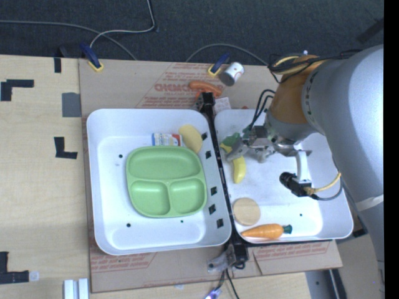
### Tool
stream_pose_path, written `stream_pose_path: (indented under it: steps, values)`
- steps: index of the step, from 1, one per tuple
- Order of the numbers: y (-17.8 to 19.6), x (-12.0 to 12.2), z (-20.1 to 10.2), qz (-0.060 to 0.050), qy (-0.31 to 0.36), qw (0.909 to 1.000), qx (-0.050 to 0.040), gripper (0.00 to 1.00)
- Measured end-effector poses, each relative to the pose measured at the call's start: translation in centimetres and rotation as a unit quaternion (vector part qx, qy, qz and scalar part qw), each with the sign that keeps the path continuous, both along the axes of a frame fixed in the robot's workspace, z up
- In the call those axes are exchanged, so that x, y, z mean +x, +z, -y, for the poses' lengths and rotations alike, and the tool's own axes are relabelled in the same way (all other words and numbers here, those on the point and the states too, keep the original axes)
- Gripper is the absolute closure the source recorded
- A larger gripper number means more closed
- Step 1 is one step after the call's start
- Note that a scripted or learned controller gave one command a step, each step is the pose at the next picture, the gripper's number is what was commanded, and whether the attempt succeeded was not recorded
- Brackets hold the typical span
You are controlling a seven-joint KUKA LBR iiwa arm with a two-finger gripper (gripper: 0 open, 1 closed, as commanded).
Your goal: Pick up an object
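In the camera view, open floor is seen in the right bin (324,223) between a banana (239,169) by the divider and a carrot (265,231) and round biscuit (246,211) at the near edge. The arm is bent low — its pincer (249,143) is set beside a green object (230,143); its grip cannot be told.

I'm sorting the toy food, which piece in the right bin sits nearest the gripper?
The yellow banana, just below the gripper; the carrot and round biscuit lie farther down.

A blue clamp (91,56) grips the cardboard sheet (174,83) at eleven o'clock; a white cable (147,8) loops at twelve.
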State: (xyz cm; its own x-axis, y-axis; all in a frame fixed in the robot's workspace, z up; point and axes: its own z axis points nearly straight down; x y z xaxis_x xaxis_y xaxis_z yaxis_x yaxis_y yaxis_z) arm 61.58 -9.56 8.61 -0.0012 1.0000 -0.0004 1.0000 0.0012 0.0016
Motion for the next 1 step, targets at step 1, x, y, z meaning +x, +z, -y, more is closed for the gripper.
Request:
stream_pose_path:
  steps: [1]
  values:
    - [0.04,-0.8,1.0,0.001,0.0,1.0,-0.0004,0.0]
